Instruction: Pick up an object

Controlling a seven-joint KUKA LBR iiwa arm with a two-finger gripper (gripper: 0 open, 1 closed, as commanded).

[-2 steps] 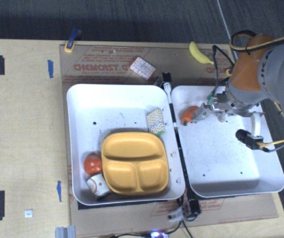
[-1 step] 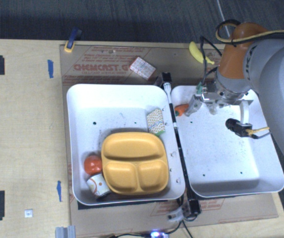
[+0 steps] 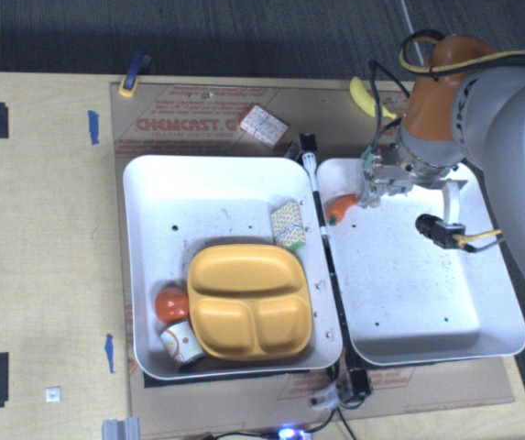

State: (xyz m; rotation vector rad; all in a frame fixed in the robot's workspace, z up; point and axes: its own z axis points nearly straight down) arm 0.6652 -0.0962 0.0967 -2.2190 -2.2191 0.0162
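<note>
Dark carpet lay behind a pale wooden bench, and on the bench a brown cardboard sheet carried two shallow white bins side by side. At this moment the task looked to me not yet done, because nothing was seen lifted out of a bin. The left bin held most of the things: a yellow divided tray turned upside down, a red ball touching its left edge, a small white and orange cup lying near the front corner, and a small patterned packet just behind the tray. The right bin was almost bare, with only a small orange object in its back left corner, close to the wall between the bins. The grey arm with its orange band reached down into this same corner, and the gripper stood low just beside the orange object, on its right side. I cannot tell whether the pincer was apart or together, since the fingers were too small and partly hidden by the wrist. My judgement is that the orange object was the target and the approach was nearly finished; the closing, the lift and the check of a real hold were all left to do
</note>
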